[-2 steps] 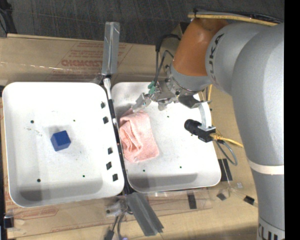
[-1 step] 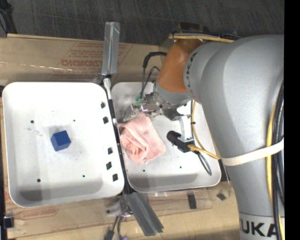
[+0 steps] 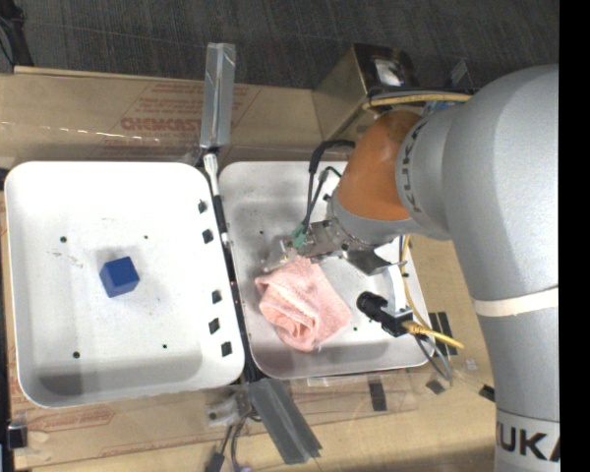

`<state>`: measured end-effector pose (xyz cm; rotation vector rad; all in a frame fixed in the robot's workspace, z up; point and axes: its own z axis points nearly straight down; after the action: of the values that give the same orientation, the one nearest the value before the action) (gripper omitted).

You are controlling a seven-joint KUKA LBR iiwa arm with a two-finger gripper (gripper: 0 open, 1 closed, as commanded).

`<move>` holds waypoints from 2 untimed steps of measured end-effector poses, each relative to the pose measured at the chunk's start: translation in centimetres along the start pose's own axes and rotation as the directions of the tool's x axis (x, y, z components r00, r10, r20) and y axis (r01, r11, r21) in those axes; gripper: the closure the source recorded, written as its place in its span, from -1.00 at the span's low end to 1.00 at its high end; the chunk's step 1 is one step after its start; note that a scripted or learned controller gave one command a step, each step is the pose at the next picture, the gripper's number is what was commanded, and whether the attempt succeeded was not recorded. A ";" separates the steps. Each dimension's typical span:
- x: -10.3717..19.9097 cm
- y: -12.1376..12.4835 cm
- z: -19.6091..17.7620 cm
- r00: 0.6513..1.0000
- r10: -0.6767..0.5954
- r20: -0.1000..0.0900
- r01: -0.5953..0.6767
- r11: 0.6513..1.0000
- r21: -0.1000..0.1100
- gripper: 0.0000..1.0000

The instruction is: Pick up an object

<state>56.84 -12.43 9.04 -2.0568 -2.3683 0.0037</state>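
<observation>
Item one, our landmark: the metal divider running between the two shallow white bins, with small black clips spaced along it.

Item two: the left bin, on the divider's left. We count one blue cube on its floor, well apart from the divider and clear of every wall. A few dark specks dot the floor around it.

Item three: the right bin, on the divider's right. In it we log a crumpled pink cloth, lying just beside the divider, toward the near end of it. Its folds are bunched into a mound.

Item four: the grey arm, entering from the side far from the divider, with its orange band above the wrist. A black cable loops from the wrist toward the divider's far end.

Item five: the gripper, lowered into the right bin, near the divider and at the far edge of the pink cloth, touching or nearly touching it. We cannot tell whether the hand is released, clenched, or grasping anything; the wrist hides that.

Item six: brown cardboard under both bins, showing past the divider's far end.
</observation>
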 end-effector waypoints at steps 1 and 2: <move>2.3 0.2 -9.1 0.994 -0.112 0.001 0.112 0.994 -0.001 -1.00; 2.0 0.8 -0.2 0.986 -0.164 0.004 0.164 0.986 -0.006 -1.00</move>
<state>57.39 -10.33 9.27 -1.8592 -2.5350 -0.0014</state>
